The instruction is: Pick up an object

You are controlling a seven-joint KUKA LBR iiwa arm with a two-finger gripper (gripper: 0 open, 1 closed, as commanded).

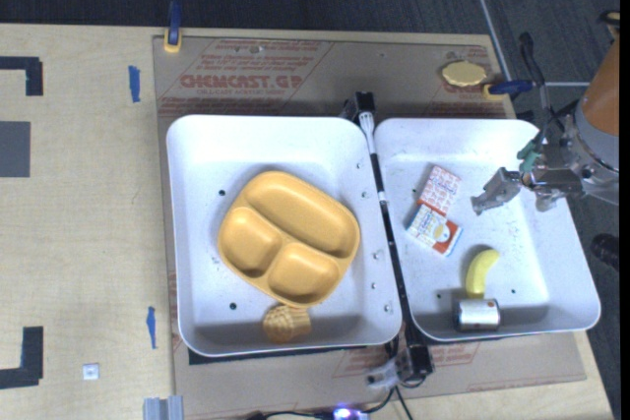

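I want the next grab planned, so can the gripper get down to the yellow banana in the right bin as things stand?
Probably yes. The gripper hangs over the right bin, and the banana lies uncovered on its floor, apart from the carton and the small cylinder.

yellow tray (287,237), yellow banana (480,270), red-and-white packet (436,210), white bins (187,211)

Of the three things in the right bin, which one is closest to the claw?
The red and white carton. It lies in the middle of the right bin, just left of the claw, whereas the yellow banana and the small white can sit lower, near the bin's front wall.
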